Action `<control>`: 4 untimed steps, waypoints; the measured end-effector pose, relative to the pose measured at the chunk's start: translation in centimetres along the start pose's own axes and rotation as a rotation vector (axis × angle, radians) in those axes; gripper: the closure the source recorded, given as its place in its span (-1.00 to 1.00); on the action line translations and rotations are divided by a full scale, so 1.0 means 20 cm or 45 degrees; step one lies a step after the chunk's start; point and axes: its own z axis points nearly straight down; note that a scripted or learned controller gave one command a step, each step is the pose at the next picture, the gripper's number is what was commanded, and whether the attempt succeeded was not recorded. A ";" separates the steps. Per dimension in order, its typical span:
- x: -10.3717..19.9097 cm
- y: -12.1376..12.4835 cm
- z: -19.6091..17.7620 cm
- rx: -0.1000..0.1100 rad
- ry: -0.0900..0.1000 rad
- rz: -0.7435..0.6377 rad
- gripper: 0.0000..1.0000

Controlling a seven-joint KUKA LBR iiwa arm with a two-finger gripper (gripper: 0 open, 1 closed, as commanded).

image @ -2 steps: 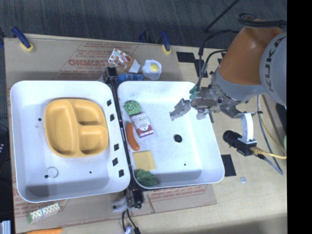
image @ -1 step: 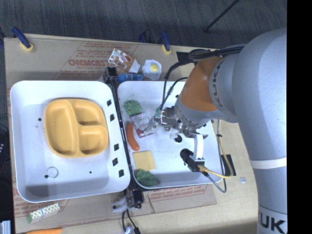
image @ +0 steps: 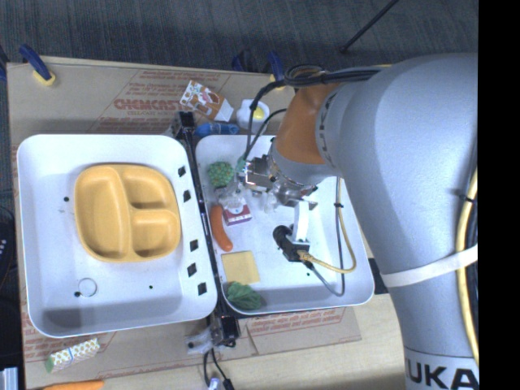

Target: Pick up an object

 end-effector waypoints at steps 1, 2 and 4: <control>0.01 0.00 -0.05 0.001 0.005 -0.004 1.00; 0.01 0.00 -0.05 0.001 0.005 -0.004 -1.00; -0.02 -0.11 -0.01 -0.013 0.003 -0.067 -1.00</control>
